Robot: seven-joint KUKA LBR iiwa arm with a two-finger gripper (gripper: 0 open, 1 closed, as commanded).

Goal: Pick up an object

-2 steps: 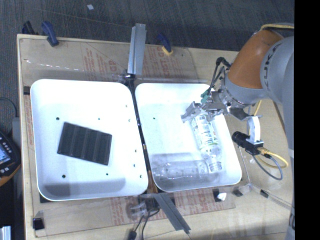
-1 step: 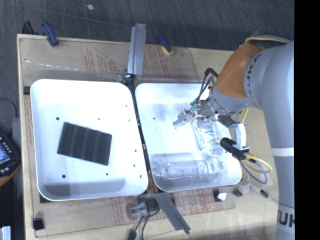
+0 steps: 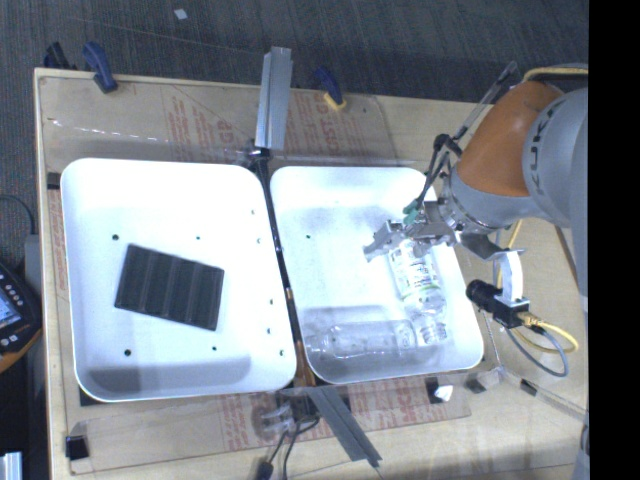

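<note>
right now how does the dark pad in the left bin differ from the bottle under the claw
The pad is dark, flat and ribbed; the bottle is clear and rounded. The pad lies alone in the left bin; the bottle lies in the right bin, beside a second clear bottle, below the claw. Both lie flat on a bin floor.

2 clear glossy plastic bottles (image 3: 415,278); smooth white plastic bins (image 3: 80,268); matt ribbed dark pad (image 3: 169,287).
</note>
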